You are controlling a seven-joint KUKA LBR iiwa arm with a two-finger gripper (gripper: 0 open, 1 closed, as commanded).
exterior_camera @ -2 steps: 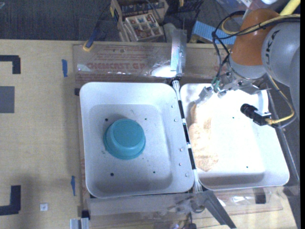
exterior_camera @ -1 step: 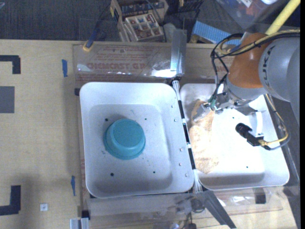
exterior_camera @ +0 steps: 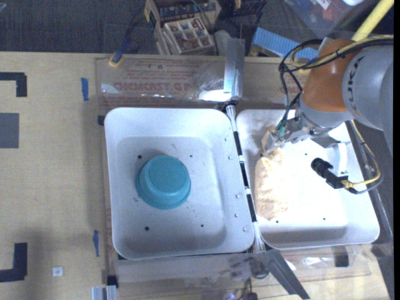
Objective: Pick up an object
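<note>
a teal bowl [exterior_camera: 164,181] sits upside down in the middle of the left bin [exterior_camera: 119,130]. the hand [exterior_camera: 275,137] hangs low over the right bin's [exterior_camera: 362,230] far left corner, above a pale sponge-like slab [exterior_camera: 270,186]; its grip state cannot be told.

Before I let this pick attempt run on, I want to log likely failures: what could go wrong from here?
1. The claw sits low over the pale sponge-like pad in the right bin, near the wall shared with the left bin; a descent might clip that rim.
2. The pad looks soft and flat, so the grip may slip off.
3. The teal bowl lies upside down in the left bin, offering little to pinch.
</note>
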